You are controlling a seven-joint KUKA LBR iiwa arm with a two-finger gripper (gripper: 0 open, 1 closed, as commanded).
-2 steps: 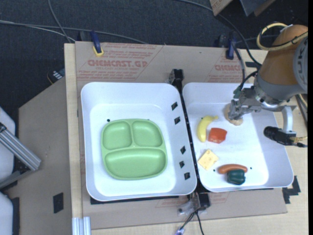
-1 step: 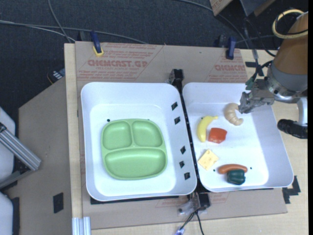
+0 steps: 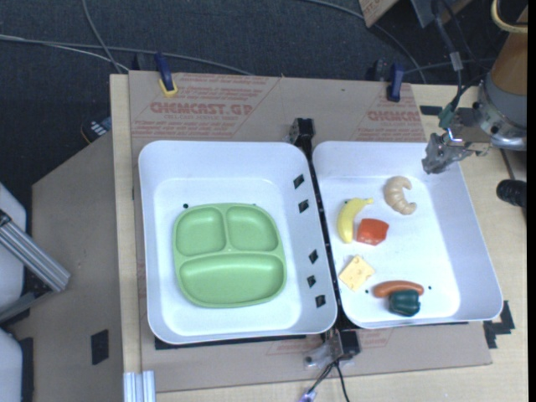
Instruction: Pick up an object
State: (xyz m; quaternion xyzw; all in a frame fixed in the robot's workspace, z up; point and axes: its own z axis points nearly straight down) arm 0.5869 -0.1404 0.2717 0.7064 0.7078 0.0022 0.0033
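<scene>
Hovering over the top-right corner of the right bin [image 3: 469,224], pincer [image 3: 436,162] carries nothing between its tips; released or clenched, can't tell at this size. No single target named, so any item in the right bin counts.

Risks, judged from layout:
- Banana [image 3: 350,218] touching the red block [image 3: 373,230]: descent there likely nudges both, closes on neither.
- Cheese wedge [image 3: 357,272] lies flat, so tips may slide over it.
- Sausage [image 3: 396,288] stacked against the dark green piece [image 3: 404,304] near that bin's lower wall: wall collision or double grab possible.
- Croissant [image 3: 400,194] nearest the pincer and apart from the rest: safest pick, though curved, could roll out.

Count:
- bins 2
- green divided tray [image 3: 229,254] 1, in the left bin [image 3: 159,224]
- banana 1, red block 1, croissant 1, cheese wedge 1, sausage 1, dark green piece 1, all in the right bin
- blue clamps 2, on the counter's [image 3: 134,182] far edge behind the bins
</scene>
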